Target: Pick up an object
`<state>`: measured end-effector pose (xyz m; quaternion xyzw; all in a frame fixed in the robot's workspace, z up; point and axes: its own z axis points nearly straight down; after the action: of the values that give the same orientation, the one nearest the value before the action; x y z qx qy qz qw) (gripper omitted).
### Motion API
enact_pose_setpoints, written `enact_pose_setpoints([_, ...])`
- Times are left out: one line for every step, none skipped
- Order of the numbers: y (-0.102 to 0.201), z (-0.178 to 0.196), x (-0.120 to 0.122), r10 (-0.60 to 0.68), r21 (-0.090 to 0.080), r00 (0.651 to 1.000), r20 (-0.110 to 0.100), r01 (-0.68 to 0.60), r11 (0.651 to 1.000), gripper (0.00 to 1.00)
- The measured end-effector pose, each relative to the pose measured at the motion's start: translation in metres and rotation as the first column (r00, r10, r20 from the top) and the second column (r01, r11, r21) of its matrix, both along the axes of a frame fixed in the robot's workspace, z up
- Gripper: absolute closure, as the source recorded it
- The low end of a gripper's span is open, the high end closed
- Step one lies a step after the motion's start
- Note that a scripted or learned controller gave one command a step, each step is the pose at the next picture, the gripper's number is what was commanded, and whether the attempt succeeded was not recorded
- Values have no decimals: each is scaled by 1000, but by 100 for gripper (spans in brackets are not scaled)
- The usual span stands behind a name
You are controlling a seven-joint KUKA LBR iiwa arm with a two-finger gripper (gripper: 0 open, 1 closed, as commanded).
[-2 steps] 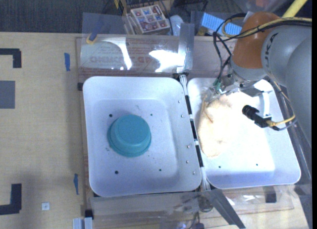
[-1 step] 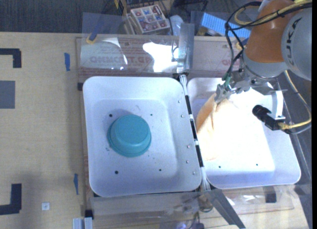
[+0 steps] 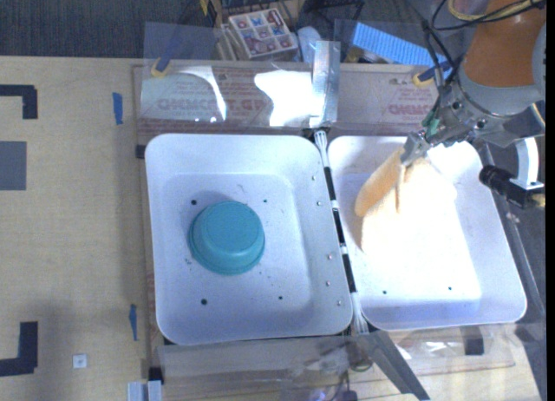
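A teal bowl (image 3: pixel 227 236) lies upside down in the middle of the left white bin (image 3: pixel 165 304). Over the right white bin (image 3: pixel 494 295), near its far edge, my gripper (image 3: pixel 414 149) points down and left. A flat pale orange object (image 3: pixel 380 189) hangs slanting from the fingertips toward the bin's left side. Its upper end sits between the fingers, which are shut on it. Strong glare washes out the object's lower part and the bin floor beneath it.
A cardboard wall with shiny tape (image 3: pixel 260 95) runs behind both bins. A metal divider (image 3: pixel 334 217) separates them. Black cables and a bracket (image 3: pixel 507 184) hang by the right bin's right rim. Boxes and clutter (image 3: pixel 260 17) lie beyond the bench.
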<state>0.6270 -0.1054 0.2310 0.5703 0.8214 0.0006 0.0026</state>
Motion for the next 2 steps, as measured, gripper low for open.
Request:
enact_pose_setpoints([1, -128, 15, 152, 0, 988, 3, -152, 988, 0])
enact_pose_setpoints([0, -117, 16, 150, -2, 989, 10, -150, 989, 100])
